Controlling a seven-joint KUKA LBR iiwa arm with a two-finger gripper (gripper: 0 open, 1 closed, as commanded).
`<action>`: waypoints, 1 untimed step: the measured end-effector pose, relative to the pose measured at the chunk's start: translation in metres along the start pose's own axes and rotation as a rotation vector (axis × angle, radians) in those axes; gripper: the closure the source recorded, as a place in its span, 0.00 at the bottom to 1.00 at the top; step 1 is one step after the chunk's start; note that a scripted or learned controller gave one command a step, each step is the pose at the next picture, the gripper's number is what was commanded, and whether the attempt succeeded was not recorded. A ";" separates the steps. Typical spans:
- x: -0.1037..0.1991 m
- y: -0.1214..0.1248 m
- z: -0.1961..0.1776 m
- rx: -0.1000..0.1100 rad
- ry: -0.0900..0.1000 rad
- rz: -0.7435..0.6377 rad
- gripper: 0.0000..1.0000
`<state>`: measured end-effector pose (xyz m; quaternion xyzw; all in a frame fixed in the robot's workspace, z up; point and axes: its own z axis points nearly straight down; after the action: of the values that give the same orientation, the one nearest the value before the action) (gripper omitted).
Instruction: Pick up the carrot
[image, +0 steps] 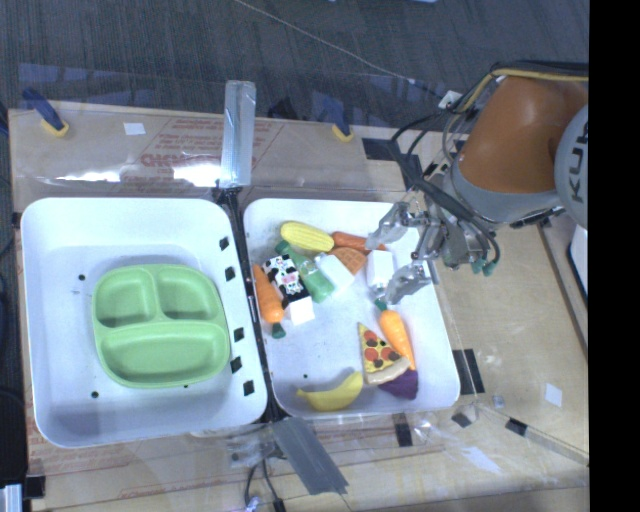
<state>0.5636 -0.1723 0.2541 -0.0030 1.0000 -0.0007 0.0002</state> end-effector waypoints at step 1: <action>-0.015 -0.035 0.113 -0.005 0.008 -0.188 0.00</action>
<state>0.5786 -0.2078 0.1412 -0.0970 0.9953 0.0017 -0.0037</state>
